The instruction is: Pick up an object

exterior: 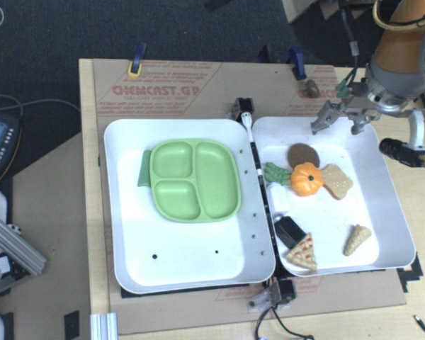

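My gripper (pixel 338 124) hangs open over the far edge of the right bin (pixel 389 211), with nothing between its fingers. Several objects lie in that bin. A brown round cookie (pixel 303 154) is nearest, just below and left of the gripper. In front of it sits an orange pumpkin (pixel 307 180), with a green leafy piece (pixel 275 173) on its left and a tan bread slice (pixel 337 181) on its right. Nearer the front lie a black block (pixel 290 230), a pizza slice (pixel 302 253) and a tan cone (pixel 356 239).
The left bin (pixel 127 246) holds a green divided plate (pixel 195 180). Clamps (pixel 135 61) sit at the far edge of the cardboard-covered bench. The two bins meet at a ridge down the middle (pixel 258 190).
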